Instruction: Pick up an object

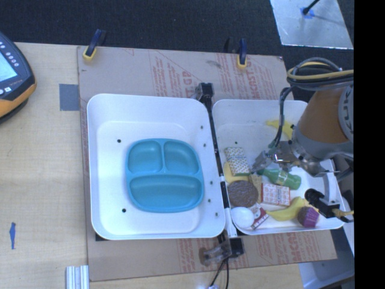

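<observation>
Grey arm reaching in from the right, orange-banded wrist angled down-left, gripper [269,160] lowered

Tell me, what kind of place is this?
Probably a robotics lab bench: a robot arm reaches over two white bins clamped to cardboard, one holding a blue plate, and a control pendant lies nearby.

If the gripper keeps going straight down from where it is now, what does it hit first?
Most likely the green bottle lying in the right bin: the gripper sits just above it in this slanted view. Depth is unclear, so the checkered packet beside it is possible.

Right bin [240,110] crowded; left bin [102,161] roomier.
</observation>
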Controlling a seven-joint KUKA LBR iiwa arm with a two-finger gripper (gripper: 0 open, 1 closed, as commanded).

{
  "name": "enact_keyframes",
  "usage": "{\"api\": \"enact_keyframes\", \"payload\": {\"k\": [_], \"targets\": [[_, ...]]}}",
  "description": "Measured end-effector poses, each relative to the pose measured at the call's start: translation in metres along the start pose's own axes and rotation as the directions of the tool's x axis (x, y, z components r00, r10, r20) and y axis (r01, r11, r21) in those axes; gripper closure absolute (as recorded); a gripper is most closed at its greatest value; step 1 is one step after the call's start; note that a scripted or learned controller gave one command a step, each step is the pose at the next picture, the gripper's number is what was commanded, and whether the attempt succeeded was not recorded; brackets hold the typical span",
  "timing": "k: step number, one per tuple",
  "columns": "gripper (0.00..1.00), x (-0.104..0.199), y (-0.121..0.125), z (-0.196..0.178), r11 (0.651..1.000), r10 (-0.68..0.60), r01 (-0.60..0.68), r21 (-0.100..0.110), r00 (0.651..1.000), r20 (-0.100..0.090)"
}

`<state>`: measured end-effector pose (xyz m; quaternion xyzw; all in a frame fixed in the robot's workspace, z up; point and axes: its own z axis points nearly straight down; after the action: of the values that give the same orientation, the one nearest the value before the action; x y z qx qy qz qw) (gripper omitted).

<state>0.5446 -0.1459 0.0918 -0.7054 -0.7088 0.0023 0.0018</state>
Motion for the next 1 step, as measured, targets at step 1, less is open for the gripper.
{"api": "enact_keyframes", "payload": {"k": [1], "targets": [[1.00,-0.0009,0.0010,-0.0103,1.000,-0.002,0.002,0.000,1.000,0.000]]}}
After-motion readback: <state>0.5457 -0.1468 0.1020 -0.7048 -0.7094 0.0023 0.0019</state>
